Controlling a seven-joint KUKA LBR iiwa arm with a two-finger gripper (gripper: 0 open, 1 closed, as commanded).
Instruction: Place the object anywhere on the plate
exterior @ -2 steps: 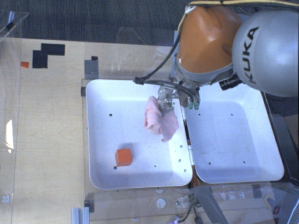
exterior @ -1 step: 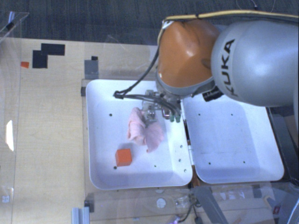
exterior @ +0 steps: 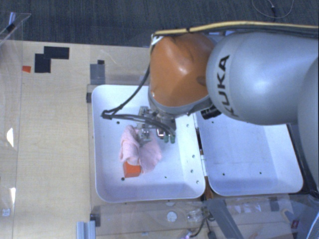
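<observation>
The tool (exterior: 149, 132) hangs low over the left bin (exterior: 107, 183), directly under the arm's orange band (exterior: 177, 71), and its tip sits right at the upper edge of a crumpled pink cloth (exterior: 139, 151); whether its gripping parts are spread or pressed together cannot be told from this angle, since the mount and the cloth crowd that spot. Two small green-tipped pins (exterior: 169, 138) stick down from the tool's body just to the right of the cloth. A black cable (exterior: 124, 106) loops from the wrist out to the left and back along the tool's mount. The pink cloth lies bunched in the middle of the left bin, its folds running from the tool down toward the bin's near edge. Touching the cloth's lower left corner, partly tucked beneath it, is an orange block (exterior: 132, 171), resting on the bin floor. The right bin (exterior: 254, 173) sits just beside the left one, the two rims nearly touching, and the grey arm (exterior: 264, 68) with its KUKA lettering crosses above the right bin's far portion. Both bins rest on a pale wooden tabletop (exterior: 50, 148). Well apart from the bins, near the tabletop's far left corner, are black angular markings (exterior: 50, 58) and a small orange square (exterior: 26, 69). Beyond the tabletop lies dark carpeted floor (exterior: 124, 9).
</observation>
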